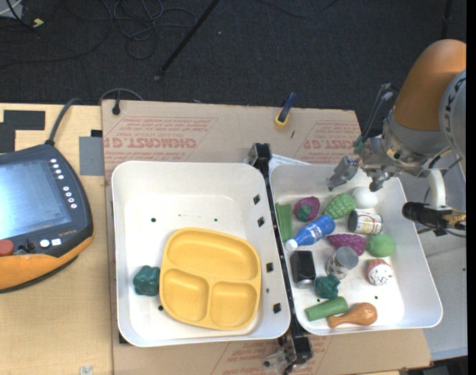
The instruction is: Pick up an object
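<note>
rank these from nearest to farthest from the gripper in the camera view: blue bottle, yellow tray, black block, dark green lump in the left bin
From the gripper, above the right bin's far end:
1. blue bottle, right bin, left of centre
2. black block, right bin, by the divider
3. yellow tray, left bin
4. dark green lump, left of the tray

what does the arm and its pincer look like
The arm is a thick rounded body, orange across its upper band and grey at the wrist below. The pincer is a small metallic grey assembly with slim fingers and a whitish part at its base. A thin dark cable runs along the wrist's left side.
</note>
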### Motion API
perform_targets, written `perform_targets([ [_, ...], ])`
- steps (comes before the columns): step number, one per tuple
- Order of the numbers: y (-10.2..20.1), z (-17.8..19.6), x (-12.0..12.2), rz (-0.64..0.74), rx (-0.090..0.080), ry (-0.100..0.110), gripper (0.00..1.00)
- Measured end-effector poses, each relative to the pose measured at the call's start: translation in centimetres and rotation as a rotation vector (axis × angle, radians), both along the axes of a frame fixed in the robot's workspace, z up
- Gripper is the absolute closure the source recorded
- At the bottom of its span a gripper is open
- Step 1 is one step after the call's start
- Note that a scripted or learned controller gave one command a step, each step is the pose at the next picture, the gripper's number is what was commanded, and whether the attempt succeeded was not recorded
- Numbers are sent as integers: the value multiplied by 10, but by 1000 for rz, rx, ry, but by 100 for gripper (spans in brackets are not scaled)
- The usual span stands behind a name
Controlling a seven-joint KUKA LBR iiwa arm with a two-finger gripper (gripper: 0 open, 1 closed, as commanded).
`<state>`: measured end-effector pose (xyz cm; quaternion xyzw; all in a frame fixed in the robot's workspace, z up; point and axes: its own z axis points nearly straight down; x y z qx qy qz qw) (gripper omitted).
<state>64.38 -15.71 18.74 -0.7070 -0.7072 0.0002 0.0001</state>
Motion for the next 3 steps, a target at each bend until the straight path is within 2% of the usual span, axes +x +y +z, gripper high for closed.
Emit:
perform_targets([
  [1, -25, -74, -36, 0, 0, -4, 0],
  [2, -57, -101, -109, -4, 2, 7, 0],
  [3, -52, -89, -104, -6, 17, 1, 100],
])
